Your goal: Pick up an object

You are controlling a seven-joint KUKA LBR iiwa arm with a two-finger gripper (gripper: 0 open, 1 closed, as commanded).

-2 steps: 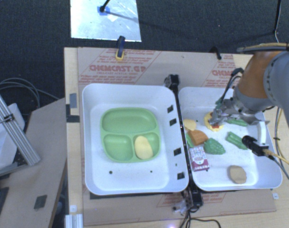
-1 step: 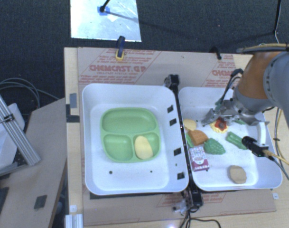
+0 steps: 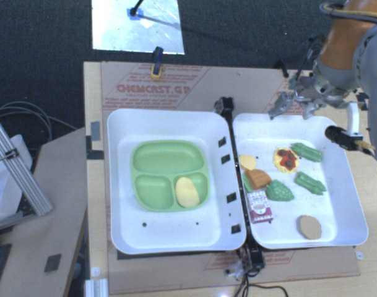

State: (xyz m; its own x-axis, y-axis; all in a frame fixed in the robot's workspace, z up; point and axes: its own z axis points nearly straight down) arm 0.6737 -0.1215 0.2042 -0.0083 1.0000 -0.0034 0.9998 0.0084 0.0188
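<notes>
Camera view: gripper above right bin rim

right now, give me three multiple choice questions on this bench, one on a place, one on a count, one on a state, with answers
1. Where does the yellow item lie?
A. in a lower compartment of the green tray
B. loose in the right bin
C. on the cardboard

2. How many white bins stand on the bench?
A. one
B. two
C. four

3. How does the gripper stand?
A. above the far rim of the right bin, nothing between its fingers
B. down inside the green tray
C. pressed on the brown disc

Answers: 1 A, it sits in the lower right section of the green tray in the left bin. 2 B, left and right bin side by side. 3 A, it hangs at the right bin's far edge, away from the brown disc.
</notes>
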